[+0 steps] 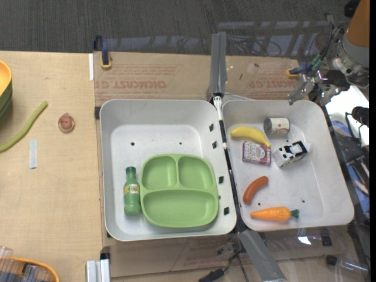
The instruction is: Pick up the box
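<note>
A small pink-and-white box (256,153) lies flat in the right bin (335,175), just below a yellow banana (250,135). Right beside it sits a black-and-white cow-patterned carton (291,153), tilted on its side. My gripper (310,91) hangs over the far right rim of that bin, up and to the right of both. Its fingers stand open with nothing between them, well apart from the box.
The right bin also holds a grey can (277,125), a red sausage (255,189) and an orange carrot (274,214). In the left bin (153,122) sit a green divided plate (178,191) and a green bottle (132,191).
</note>
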Robot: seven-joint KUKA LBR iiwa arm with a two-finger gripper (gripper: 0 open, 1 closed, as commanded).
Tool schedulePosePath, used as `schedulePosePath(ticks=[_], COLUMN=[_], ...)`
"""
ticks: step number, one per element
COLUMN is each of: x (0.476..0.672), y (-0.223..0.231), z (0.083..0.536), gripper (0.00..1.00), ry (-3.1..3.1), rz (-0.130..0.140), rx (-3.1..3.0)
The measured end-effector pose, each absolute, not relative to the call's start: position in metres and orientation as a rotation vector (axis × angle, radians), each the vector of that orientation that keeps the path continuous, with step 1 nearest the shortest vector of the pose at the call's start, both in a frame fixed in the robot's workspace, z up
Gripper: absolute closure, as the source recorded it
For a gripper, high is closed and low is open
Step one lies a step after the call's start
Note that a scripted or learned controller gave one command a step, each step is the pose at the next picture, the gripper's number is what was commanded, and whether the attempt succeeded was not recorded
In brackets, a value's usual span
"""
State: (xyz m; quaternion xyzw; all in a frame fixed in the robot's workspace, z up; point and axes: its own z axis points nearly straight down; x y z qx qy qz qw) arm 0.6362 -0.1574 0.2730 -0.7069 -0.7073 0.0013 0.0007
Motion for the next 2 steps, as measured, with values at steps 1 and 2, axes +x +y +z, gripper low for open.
schedulePosePath(ticks=[1,2], x=[0.661,0.595], y=[-0.108,-0.102], z=[0.128,0.098], gripper=[0.00,0.00], ry=[-2.275,-2.359], rz=[-0.013,-0.008], rx=[-2.187,-2.088])
